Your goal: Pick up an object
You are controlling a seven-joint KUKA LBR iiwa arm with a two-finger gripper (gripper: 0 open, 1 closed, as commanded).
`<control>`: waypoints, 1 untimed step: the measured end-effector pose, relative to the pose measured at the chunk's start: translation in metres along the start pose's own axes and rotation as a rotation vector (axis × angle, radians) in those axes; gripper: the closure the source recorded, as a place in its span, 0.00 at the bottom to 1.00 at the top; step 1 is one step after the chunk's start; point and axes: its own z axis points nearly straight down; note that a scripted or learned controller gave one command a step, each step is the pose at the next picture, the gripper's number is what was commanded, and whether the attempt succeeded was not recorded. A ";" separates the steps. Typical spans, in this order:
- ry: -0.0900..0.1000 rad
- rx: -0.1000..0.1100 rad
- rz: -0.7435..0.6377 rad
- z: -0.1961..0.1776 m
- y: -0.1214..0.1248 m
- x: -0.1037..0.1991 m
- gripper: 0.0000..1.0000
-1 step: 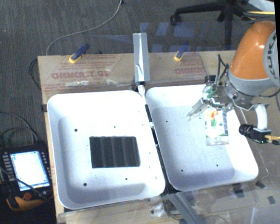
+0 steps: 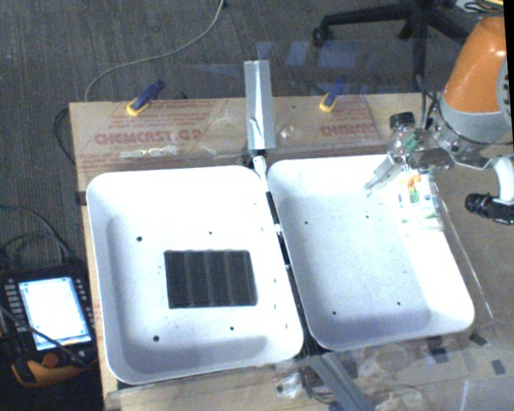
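One dark rectangular object point(image 2: 209, 277), flat, ribbed in vertical strips, lies in left bin point(image 2: 116, 211), slightly near of centre. Bin shallow, white, smooth plastic, rounded corners. Right bin point(image 2: 351, 272) matching, touching it side by side. Gripper point(image 2: 410, 163) over right bin's far right corner, well apart from object; open or closed, cannot tell. Counter point(image 2: 172, 136) brownish board, red lettering.

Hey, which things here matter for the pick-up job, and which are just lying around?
For the job:
- gripper, over the right bin's far right corner
- dark ridged rectangular object in the left bin

Lying about:
- handheld screen unit left of the bench
- two yellow-and-blue clamps on the far board
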 end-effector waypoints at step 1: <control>0.000 -0.002 0.075 -0.080 0.042 -0.024 0.00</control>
